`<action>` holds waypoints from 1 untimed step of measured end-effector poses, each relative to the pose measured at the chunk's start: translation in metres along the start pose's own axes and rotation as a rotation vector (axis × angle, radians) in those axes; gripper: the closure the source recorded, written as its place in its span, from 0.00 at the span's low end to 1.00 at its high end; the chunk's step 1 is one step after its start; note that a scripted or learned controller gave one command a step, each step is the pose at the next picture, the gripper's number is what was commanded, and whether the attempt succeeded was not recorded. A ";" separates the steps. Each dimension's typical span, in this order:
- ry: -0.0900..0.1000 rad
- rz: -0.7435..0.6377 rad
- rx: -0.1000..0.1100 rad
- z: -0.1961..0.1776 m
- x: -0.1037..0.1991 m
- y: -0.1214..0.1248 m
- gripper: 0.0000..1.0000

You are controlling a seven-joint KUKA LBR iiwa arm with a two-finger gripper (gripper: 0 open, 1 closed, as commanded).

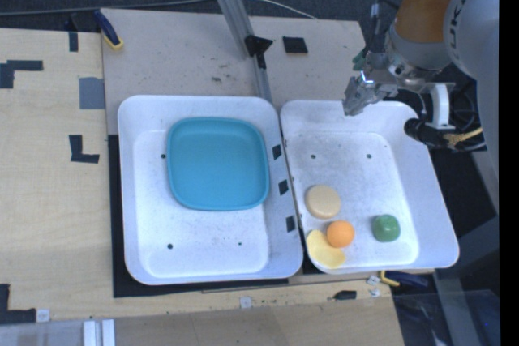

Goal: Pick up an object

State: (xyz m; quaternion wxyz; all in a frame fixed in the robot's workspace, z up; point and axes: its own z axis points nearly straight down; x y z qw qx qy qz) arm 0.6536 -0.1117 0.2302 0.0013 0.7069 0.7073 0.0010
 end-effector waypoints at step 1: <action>0.000 0.000 -0.001 -0.047 -0.006 -0.006 1.00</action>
